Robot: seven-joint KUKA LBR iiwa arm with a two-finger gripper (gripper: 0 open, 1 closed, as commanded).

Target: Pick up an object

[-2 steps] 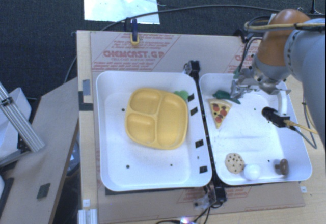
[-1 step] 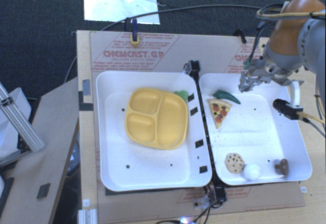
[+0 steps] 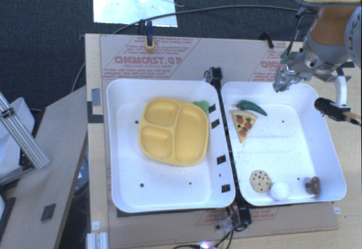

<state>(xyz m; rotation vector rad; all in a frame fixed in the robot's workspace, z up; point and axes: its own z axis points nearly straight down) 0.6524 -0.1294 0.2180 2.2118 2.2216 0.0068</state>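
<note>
1. The flat triangular toy pizza slice (image 3: 244,124), yellow with red dots and a tan crust edge, lies in the right white bin (image 3: 325,146), near its left wall, point toward the near side.
2. Just above it rests a dark green toy pepper (image 3: 251,107), long and curved.
3. Along the right bin's near edge sit a round tan cookie with dark chips (image 3: 260,181), a small white ball (image 3: 279,190) touching it, and a small brown lump (image 3: 313,185) farther right.
4. The left white bin (image 3: 124,180) holds a yellow plastic divided plate (image 3: 173,131); a green object (image 3: 201,106) peeks out at its far right corner.
5. The grey metal gripper (image 3: 282,82) hangs over the right bin's far rim, well apart from the pizza slice, which lies to its near left. Nothing shows between its fingers; whether they are apart or together I cannot tell.
</note>
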